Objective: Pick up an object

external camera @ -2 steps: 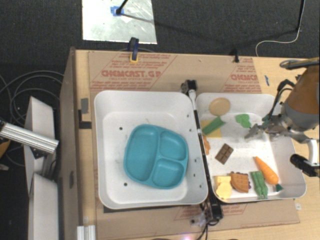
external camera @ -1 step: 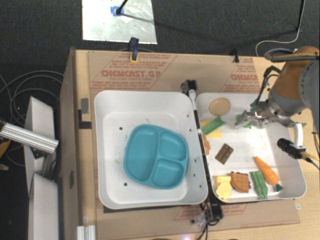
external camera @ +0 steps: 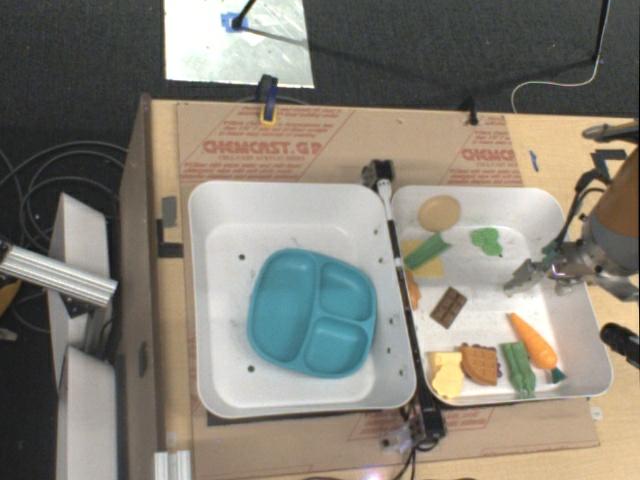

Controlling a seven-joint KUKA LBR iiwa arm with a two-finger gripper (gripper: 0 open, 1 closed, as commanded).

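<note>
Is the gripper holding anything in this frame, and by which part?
Nothing is held: the gripper hangs over bare floor of the right bin, above the toy carrot.

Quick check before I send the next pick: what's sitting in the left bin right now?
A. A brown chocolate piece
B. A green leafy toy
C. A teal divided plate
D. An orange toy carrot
C: the teal divided plate lies in the left bin, while the carrot, chocolate piece and green leafy toy are all in the right bin.
</note>
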